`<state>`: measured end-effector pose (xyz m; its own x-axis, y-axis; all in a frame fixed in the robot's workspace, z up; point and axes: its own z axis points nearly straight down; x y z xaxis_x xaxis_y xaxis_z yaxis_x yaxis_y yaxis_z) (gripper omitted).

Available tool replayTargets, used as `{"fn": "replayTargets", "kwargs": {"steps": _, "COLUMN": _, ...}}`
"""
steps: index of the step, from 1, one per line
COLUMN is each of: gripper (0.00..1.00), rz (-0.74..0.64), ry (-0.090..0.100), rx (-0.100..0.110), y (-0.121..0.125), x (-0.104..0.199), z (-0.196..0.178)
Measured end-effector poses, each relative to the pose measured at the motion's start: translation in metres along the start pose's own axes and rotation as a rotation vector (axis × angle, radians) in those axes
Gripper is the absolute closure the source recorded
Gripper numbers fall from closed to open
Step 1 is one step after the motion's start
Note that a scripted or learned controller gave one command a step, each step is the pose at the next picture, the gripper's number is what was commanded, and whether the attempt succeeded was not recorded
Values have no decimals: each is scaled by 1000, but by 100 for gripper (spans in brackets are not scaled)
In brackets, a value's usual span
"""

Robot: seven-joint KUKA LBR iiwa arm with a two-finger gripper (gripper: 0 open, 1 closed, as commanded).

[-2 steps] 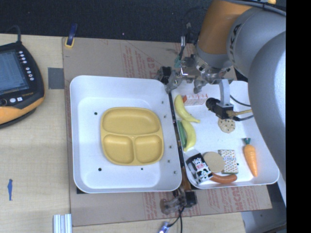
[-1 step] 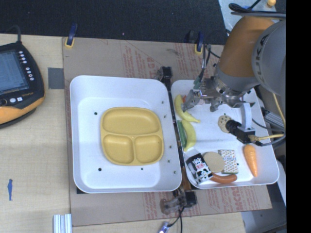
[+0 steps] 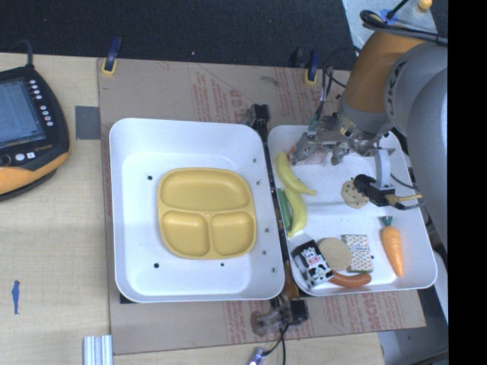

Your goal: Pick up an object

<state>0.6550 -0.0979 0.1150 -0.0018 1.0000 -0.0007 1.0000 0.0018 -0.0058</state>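
Note:
My gripper (image 3: 321,149) hovers low over the far end of the right bin (image 3: 335,219), just right of the top of a yellow banana (image 3: 292,182). I see nothing held in it. A green pod (image 3: 285,210) lies along the banana's left side. In the same bin there are a round speckled cookie (image 3: 351,193), an orange carrot (image 3: 392,249), a tan round bread (image 3: 335,253), a patterned cracker (image 3: 358,252), a red sausage (image 3: 350,280) and a small black-and-white box (image 3: 310,258).
The left bin (image 3: 137,204) holds a yellow divided plate (image 3: 207,211). A teach pendant (image 3: 27,128) lies on the bench at the far left. The grey and orange arm (image 3: 388,74) comes in over the right bin's far right corner.

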Motion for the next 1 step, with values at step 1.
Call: {"fn": "replayTargets", "kwargs": {"steps": 1, "gripper": 0, "rz": -3, "ry": 0, "rx": -3, "y": -95, "x": 40, "z": -77}}
